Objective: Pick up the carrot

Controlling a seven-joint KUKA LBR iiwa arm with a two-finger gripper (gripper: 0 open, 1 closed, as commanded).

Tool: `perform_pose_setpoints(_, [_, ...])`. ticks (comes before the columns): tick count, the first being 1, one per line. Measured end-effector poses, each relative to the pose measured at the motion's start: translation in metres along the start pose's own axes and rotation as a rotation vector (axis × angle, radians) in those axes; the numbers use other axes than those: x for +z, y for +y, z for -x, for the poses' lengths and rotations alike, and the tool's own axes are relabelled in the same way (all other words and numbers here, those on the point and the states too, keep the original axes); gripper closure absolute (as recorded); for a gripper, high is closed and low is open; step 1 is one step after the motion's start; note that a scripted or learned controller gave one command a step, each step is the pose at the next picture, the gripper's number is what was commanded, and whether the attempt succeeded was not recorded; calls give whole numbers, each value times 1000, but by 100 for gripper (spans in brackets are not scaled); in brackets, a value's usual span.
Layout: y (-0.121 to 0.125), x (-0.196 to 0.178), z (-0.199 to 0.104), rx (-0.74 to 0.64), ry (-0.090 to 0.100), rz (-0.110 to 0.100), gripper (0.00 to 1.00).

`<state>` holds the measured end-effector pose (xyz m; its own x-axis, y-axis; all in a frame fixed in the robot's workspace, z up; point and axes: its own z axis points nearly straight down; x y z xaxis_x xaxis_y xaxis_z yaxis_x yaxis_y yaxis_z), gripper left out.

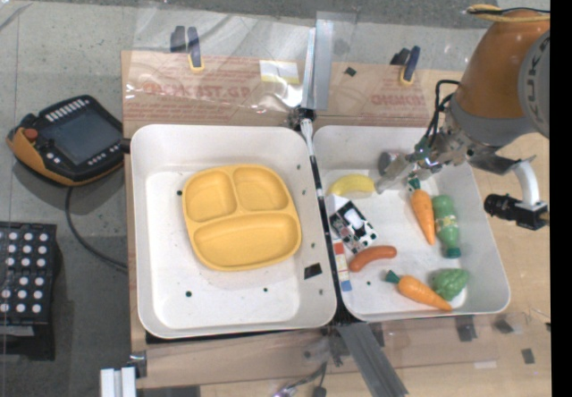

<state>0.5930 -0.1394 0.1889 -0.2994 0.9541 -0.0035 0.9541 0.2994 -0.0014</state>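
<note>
My tool (391, 173) hovers at the right bin's (483, 297) twelve o'clock, whether wide or narrow I cannot tell; one carrot (424, 215) lies just at its four o'clock; another carrot (420, 291) sits at six

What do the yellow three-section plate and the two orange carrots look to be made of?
Yellow three-section plate: likely moulded plastic, matte, with an even colour and rounded dividers. The upright orange carrot and the slanted orange carrot by the right bin's front edge: probably toy plastic or rubber, smooth and uniformly bright; not certain.
</note>
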Motion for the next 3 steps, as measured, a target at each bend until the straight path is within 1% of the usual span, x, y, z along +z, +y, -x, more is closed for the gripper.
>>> perform_pose_setpoints(1, [-27,96,56,102,0,1,0])
perform_pose_setpoints(2, [-28,87,57,105,1,1,100])
perform_pose_setpoints(3, [9,-5,9,141,1,1,100])
